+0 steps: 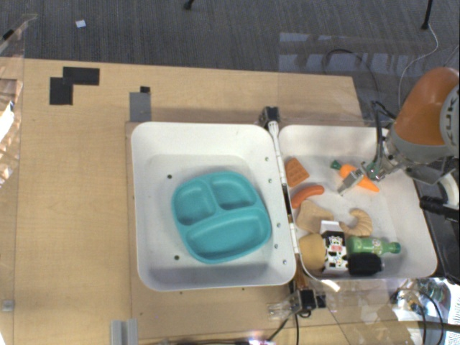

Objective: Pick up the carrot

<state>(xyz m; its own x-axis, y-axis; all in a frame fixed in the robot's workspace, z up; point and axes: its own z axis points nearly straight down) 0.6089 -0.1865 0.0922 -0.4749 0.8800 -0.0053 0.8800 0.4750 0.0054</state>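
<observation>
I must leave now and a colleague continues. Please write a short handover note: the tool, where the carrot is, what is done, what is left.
Tool: low in the right bin, right at the carrot; a grip is not confirmed.
Carrot: lies on the floor of the right bin, upper middle, green end toward the left.
Teal plate: in the left bin, not involved.
Done: approach to the carrot.
Left: secure the grip and lift the carrot.
</observation>
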